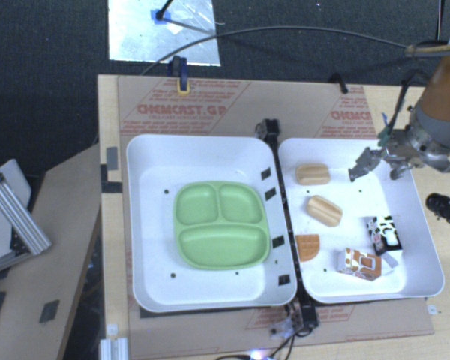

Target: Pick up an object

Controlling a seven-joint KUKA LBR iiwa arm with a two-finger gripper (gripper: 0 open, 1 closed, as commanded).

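Pincer (381, 165) at the upper right of the frame, hanging over the far end of the right bin (427, 276); its two dark fingers are spread apart, one tip pointing left and down, the other nearer the wrist, with nothing between them. Behind it rises the grey arm (442, 118) with its orange band.

Nearest the pincer, to its left and slightly lower in the frame, lies a pale tan bread-like block (313, 174), rounded at the corners and matte. Below that, toward the middle of the bin, a tan oblong roll (325, 211) lies on a slant, smooth and loaf-shaped. A flat orange-brown wedge (308, 247) sits against the bin's left wall, lower still. At the lower right of the bin, a black-and-white printed packet (383, 233) lies just beside a brown-and-white patterned carton (361, 263); whether they touch cannot be told.

Left bin (150, 201): shallow white moulded plastic, holding a light green divided plate (222, 225) with two small compartments above one long one, glossy and round-cornered. Both bins rest on a brown board (210, 103) with red lettering.
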